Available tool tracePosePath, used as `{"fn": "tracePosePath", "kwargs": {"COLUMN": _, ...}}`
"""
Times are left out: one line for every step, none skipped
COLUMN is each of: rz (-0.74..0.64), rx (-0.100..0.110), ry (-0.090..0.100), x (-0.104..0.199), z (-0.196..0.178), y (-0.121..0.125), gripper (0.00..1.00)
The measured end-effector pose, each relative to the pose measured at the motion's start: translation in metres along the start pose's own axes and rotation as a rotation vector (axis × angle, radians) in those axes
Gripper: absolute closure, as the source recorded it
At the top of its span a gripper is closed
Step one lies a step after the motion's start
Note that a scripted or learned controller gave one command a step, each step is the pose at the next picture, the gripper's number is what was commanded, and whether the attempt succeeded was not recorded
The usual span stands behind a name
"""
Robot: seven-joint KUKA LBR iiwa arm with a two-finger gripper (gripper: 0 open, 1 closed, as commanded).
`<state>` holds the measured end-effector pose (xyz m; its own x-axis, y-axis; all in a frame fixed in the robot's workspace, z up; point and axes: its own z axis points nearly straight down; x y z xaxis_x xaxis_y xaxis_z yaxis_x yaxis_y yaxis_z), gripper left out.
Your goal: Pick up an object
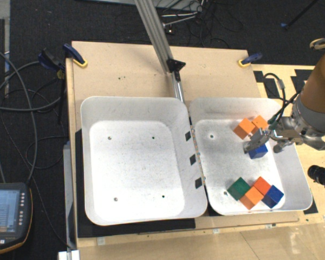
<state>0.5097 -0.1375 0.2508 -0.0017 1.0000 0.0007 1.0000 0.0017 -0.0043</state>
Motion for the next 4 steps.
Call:
{"fn": "tracePosePath", "kwargs": {"rz": 0.002, "rx": -0.004, "ry": -0.001, "x": 0.000, "z": -0.002, "y": 0.001, "gripper": 0.00}}
{"fn": "tracePosePath", "kwargs": {"rz": 0.003, "rx": 0.002, "ry": 0.000, "x": -0.003, "z": 0.061, "y": 0.001, "gripper": 0.00}}
{"fn": "tracePosePath", "kwargs": {"rz": 0.003, "rx": 0.002, "ry": 0.001, "x": -0.005, "z": 0.123, "y": 0.007, "gripper": 0.00}}
{"fn": "tracePosePath", "kwargs": {"rz": 0.002, "rx": -0.003, "ry": -0.001, "x": -0.005, "z": 0.157, "y": 0.007, "gripper": 0.00}}
